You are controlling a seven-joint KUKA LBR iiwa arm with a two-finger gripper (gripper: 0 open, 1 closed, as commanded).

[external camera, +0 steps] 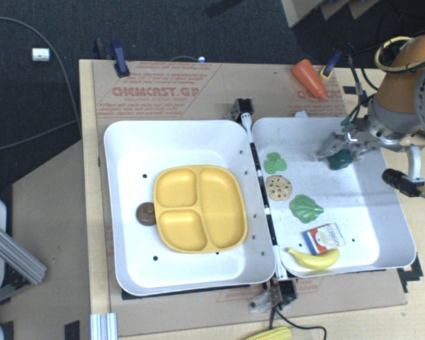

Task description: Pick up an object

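Grey two-finger gripper [338,154] low in right white bin [382,211], over dark teal lump [339,161]; finger state unclear. Advise confirming pinch before lifting.

A yellow three-compartment plastic tray [199,209] is lying in the left shallow white bin [120,190], with a small round brown disc [146,213] touching its left side.

We see bright, even overhead light; both white bins [120,144] run near-blown, with mild glare on the right bin's floor [372,204]. Shadows are soft and short, one under the yellow tray [198,207], a fainter one below the arm [400,108]. Focus is a bit soft overall, and the dark carpet [42,13] loses detail toward the corners.
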